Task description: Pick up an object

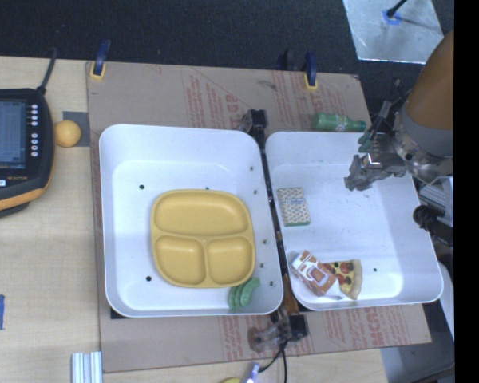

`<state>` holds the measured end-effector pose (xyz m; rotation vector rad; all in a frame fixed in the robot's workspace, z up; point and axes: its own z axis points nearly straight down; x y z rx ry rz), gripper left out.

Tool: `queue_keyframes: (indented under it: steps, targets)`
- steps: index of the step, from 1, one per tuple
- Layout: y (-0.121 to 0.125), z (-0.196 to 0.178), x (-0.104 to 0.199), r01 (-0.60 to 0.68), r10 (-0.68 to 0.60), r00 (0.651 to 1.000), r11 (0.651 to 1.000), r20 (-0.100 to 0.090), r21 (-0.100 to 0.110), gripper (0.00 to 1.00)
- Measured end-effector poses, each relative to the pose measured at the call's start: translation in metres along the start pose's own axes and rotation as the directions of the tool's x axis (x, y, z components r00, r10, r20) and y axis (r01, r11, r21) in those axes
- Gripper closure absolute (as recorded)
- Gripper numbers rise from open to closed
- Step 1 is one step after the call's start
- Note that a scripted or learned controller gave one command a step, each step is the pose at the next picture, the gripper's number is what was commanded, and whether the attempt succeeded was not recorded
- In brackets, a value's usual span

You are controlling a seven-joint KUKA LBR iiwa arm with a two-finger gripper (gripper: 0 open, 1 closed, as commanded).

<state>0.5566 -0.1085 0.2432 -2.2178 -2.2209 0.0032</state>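
Well, I see a pale wooden bench (40, 278) with a brown cardboard sheet (184, 94) laid flat on it, held by blue clips (100, 57) at the far edge. Beyond the bench the floor looks dark and a bit fuzzy. Two shallow white plastic bins sit side by side on the cardboard, smooth with rounded corners.

The left white bin (128, 166) holds a yellow plastic tray with three dips (201, 236), soft-cornered and shiny. A small green bumpy toy (243, 294) lies just beside the tray's near corner.

The right white bin (399, 246) holds a small flat patterned card (293, 206) close to its left wall, and a toy pizza slice (327, 276) (red, white and yellow) at the near edge.

My grey metal gripper (358, 178) hangs over the far right part of the right bin, well apart from both things there. I cannot tell how its tips stand.

A black and orange hand controller with a screen (12, 150) rests on the far left, with a small yellow ball (67, 133) beside it. A green bottle (335, 122) lies behind the right bin.
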Motion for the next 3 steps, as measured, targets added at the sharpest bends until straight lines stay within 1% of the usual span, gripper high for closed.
queue_keyframes:
  steps: [1, 2, 3]
  targets:
    - [0.047, 0.039, 0.03, 0.003, -0.003, 1.0, 1.0, 0.002, -0.001, 1.0]
    - [0.048, 0.028, 0.029, 0.005, -0.005, 1.0, 1.0, 0.002, 0.0, 1.0]
    - [0.031, 0.052, 0.03, 0.003, -0.003, 1.0, 1.0, 0.002, 0.001, 1.0]
